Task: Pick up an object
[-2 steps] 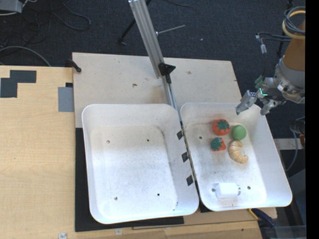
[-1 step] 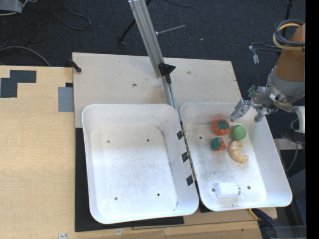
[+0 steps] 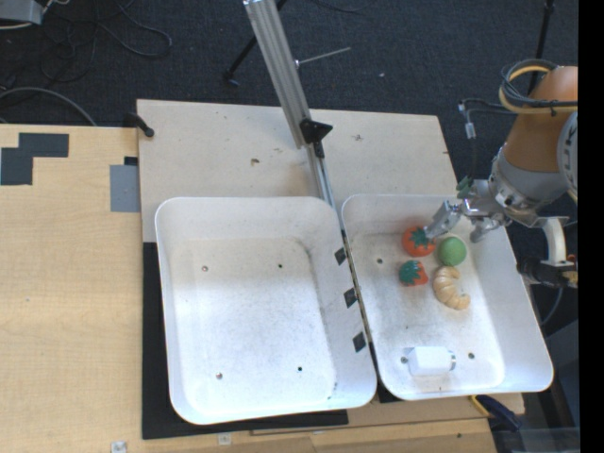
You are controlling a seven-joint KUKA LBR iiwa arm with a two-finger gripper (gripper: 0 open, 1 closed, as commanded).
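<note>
End effector (image 3: 460,220) positioned over right bin (image 3: 514,347), fingers seen spread apart with nothing gripped between them, orange-red toy (image 3: 416,242) and green ball (image 3: 453,250) just beneath, croissant (image 3: 451,289) nearby, left bin (image 3: 189,366) beside it on table (image 3: 217,149)

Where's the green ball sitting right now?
The green ball lies in the right bin, upper part, between the orange-red toy and the croissant, just below the gripper.
</note>
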